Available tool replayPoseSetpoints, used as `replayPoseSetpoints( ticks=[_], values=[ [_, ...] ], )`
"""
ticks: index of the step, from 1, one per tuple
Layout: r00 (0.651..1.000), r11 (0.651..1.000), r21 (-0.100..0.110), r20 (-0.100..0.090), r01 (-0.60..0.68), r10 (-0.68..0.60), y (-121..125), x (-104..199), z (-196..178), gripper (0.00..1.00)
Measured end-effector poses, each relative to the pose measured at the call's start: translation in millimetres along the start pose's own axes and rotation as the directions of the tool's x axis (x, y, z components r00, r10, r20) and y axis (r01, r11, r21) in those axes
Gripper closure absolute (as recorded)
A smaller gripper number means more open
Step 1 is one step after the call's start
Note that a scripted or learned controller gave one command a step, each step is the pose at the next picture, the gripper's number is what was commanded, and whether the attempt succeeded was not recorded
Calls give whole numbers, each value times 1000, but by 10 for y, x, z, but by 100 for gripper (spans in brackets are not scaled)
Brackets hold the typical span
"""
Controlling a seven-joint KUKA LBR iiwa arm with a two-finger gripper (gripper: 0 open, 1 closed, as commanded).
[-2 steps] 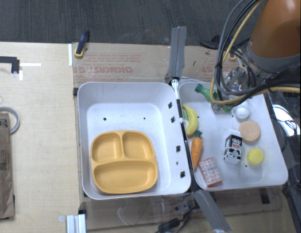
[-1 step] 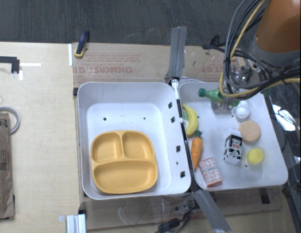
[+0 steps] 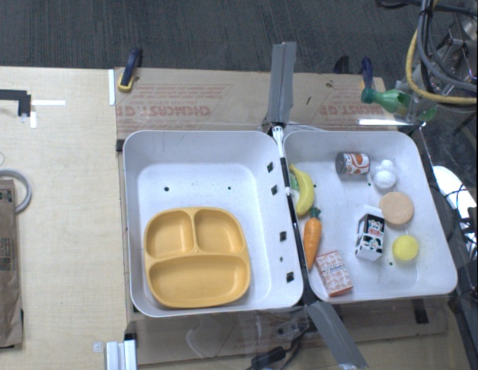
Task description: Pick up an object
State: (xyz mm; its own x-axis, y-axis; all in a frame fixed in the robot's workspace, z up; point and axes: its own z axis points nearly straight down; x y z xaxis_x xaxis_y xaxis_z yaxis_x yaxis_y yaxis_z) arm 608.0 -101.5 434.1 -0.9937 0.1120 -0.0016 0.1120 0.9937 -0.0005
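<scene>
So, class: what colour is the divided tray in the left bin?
Yellow-orange divided tray, seen in the camera view.

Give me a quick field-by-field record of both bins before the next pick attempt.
left bin: holds a yellow divided plate
right bin: holds all the small items
along its left wall: banana, carrot below it
near front: pink snack box
back: can on its side, white ball
right side: tan round disc, yellow ball
centre: small black-and-white carton
</scene>
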Motion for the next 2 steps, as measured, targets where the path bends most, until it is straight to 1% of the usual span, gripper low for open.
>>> replayPoseSetpoints(
  ticks=[1, 2],
  values=[
    [998, 998, 0, 2, -62, 62, -299, -232, -72, 100],
    [989, 989, 0, 1, -150, 150, -31, -281, -73, 100]
  ],
)
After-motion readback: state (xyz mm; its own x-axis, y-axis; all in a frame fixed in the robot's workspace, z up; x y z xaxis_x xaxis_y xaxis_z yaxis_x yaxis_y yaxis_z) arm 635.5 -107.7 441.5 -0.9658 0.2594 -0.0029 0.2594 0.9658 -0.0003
